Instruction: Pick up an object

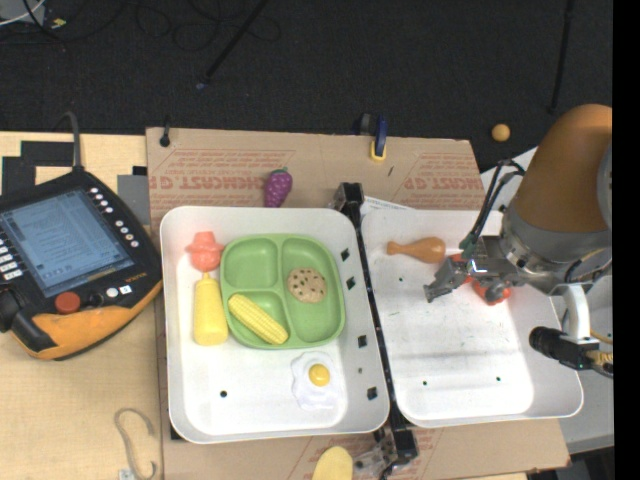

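Observation:
The right bin (470,368) holds a tan toy chicken drumstick (420,249) near its far edge and a small red-orange toy (492,291) at mid right. My gripper (445,284) hangs low over this bin, just left of the red-orange toy and below the drumstick. The arm's orange band (570,168) rises behind it and hides part of the red-orange toy. I cannot make out anything held in the gripper.
The left bin (250,398) holds a green divided plate (285,244) with a cookie (307,285) and corn (258,318), plus a yellow bottle (208,310), a pink toy (203,251) and a fried egg (318,376). Purple grapes (277,187) lie behind it. A teach pendant (70,258) sits far left.

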{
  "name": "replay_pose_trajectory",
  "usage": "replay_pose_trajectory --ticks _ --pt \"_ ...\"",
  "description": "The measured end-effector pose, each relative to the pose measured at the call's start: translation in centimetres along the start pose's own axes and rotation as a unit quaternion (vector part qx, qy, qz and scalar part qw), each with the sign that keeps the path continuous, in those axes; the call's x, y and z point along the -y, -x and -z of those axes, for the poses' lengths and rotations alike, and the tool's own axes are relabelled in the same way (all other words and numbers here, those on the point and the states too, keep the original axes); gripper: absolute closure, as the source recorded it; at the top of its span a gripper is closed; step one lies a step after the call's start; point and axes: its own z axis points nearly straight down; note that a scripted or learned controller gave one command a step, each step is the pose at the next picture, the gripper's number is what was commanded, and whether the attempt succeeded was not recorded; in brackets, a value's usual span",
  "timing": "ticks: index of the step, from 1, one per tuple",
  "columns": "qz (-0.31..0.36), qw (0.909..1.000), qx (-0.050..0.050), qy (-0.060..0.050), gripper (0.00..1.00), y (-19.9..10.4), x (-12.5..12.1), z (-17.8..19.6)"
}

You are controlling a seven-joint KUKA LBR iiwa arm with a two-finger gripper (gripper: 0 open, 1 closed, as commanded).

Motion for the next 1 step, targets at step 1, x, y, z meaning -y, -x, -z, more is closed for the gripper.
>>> replay_pose_trajectory --ticks 1 --pt "0.001 1.0 0.001 0.007 0.0 0.04 -0.26 0.68"
